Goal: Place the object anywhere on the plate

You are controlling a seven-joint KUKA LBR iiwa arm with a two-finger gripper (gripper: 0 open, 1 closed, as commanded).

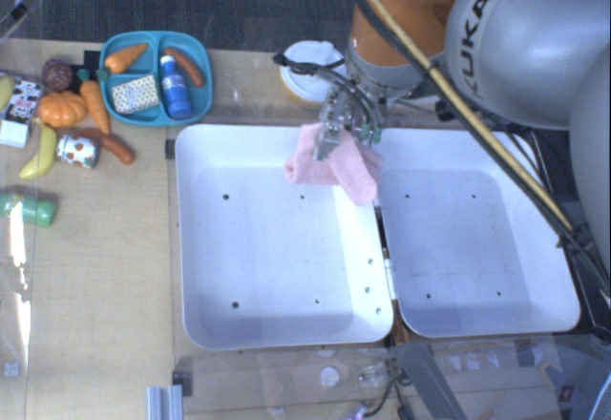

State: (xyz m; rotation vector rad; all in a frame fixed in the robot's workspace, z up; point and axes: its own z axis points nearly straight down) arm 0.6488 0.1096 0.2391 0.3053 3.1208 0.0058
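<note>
We have the gripper point(334, 136) pinched on the limp pink cloth point(334, 170), hanging clear for carrying toward the blue divided plate point(196, 53) far left.

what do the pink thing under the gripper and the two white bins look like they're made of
Pink thing: looks like soft cloth, matte; it droops in folds across the rims where the bins meet, below the gripper.
White bins: probably molded plastic, smooth with a faint sheen, rounded corners, small dark holes in the floor.
</note>
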